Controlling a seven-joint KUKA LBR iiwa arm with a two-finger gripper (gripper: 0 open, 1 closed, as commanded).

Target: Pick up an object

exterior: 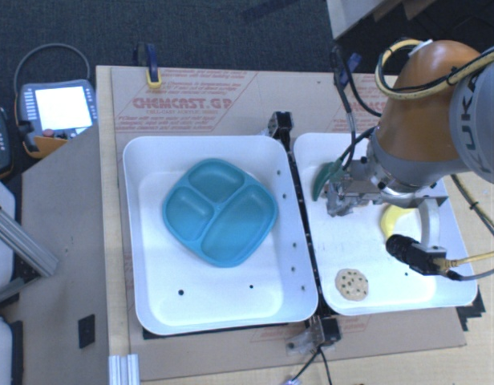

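Surface [119, 215] covered by a brown cardboard sheet with red print; carries two shallow white bins side by side, joined along a dark seam. Dark carpeted floor [191, 14] around it. Hand-held control pendant [61, 107] with a lit screen near the upper left corner, off the cardboard. One yellow-and-blue clamp [153, 66] on the far edge of the cardboard.

Count, left bin [139, 239]: one teal divided plate [220, 211] with three compartments, lying flat near the middle.

Count, right bin [391, 295]: one round cookie [352, 283] near the front, well apart from the rest; one yellow item [394, 218] toward the right, partly hidden by the arm; one green item [322, 180] at the far left, close to the dividing wall.

Arm [427, 95], grey and orange, over the right bin. Gripper [343, 197] low over the far left part of that bin, just beside the green item; contact unclear. Gripper state: cannot tell, hidden under the wrist.
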